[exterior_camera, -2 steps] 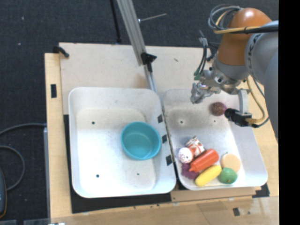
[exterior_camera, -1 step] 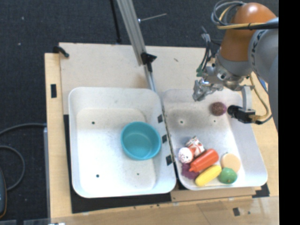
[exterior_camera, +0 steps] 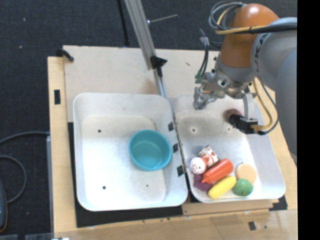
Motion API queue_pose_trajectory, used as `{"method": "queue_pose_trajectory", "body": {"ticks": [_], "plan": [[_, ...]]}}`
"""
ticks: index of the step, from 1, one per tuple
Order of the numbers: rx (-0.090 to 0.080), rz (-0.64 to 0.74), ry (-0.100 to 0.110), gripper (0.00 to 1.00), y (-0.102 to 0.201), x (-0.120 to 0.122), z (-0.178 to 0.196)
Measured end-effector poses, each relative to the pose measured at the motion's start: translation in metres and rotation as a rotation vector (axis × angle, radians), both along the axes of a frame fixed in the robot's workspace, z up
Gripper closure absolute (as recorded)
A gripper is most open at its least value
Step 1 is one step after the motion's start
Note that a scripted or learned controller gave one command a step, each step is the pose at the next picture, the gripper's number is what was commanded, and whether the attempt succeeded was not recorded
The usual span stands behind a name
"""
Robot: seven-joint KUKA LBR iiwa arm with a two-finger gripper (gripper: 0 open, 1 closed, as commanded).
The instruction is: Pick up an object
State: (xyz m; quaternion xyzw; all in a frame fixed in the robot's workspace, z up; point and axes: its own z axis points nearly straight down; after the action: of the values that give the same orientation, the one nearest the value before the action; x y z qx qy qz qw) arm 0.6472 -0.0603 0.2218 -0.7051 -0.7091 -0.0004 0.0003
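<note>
Bins stood side by side on the bench (exterior_camera: 115, 69), their inner walls touching along the centre. The left bin (exterior_camera: 90, 114) held a single teal bowl (exterior_camera: 150, 150), upright, placed right of the bin's middle and close to the shared wall. The right bin (exterior_camera: 265, 164) held a tight cluster of small objects in its near corner: a white and red toy figure (exterior_camera: 202, 160), an orange-red carrot-shaped piece (exterior_camera: 218, 169) lying diagonally, a yellow banana-shaped piece (exterior_camera: 221, 187) just below it, a purple item (exterior_camera: 200, 183) partly hidden under those two, a pale orange round piece (exterior_camera: 246, 172) and a green lime-like ball (exterior_camera: 243, 187). The pieces touched or nearly touched one another. A dark reddish object (exterior_camera: 233, 115) lay apart near the far right wall, partly covered by the arm's black fitting.

The gripper (exterior_camera: 201, 101) hung over the far left corner of the right bin, well apart from the cluster. Nothing was visible between its fingers; whether they stood wide or narrow could not be told from this angle.

A metal rail (exterior_camera: 140, 26) slanted across the bench behind the bins.
</note>
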Motion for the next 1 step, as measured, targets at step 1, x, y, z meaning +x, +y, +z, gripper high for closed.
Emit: {"method": "queue_pose_trajectory", "body": {"ticks": [1], "plan": [[0.000, 0.000, 0.001, 1.00, 0.0494, -0.0099, -0.0052]]}}
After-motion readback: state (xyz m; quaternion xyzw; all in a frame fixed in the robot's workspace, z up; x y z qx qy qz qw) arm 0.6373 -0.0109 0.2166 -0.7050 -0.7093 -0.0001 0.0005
